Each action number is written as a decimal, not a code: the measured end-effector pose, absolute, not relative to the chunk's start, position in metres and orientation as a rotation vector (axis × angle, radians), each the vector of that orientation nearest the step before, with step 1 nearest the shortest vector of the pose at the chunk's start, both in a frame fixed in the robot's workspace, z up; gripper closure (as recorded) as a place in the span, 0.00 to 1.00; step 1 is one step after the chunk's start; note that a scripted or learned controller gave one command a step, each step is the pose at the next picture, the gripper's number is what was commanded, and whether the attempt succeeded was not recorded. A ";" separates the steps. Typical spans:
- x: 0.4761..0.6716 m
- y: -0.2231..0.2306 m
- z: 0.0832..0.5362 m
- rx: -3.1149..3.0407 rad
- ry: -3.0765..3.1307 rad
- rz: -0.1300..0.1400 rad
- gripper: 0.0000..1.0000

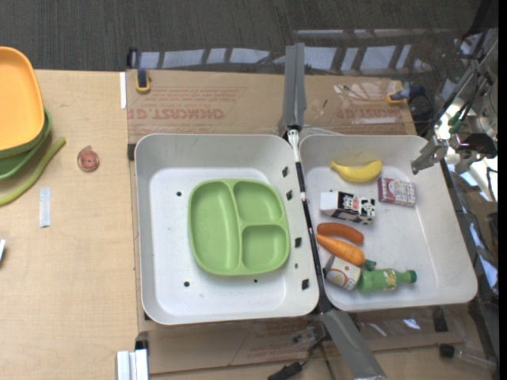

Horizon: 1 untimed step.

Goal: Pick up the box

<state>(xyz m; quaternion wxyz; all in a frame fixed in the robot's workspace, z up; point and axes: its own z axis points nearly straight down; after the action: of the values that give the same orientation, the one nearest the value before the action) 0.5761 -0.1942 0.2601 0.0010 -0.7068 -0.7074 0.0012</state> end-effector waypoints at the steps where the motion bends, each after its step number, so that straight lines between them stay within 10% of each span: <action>1: 0.595 -0.206 0.121 -2.281 -2.159 0.003 0.00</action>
<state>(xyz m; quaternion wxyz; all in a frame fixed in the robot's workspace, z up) 0.5952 -0.2057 0.1208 0.0006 -0.7263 -0.6874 0.0010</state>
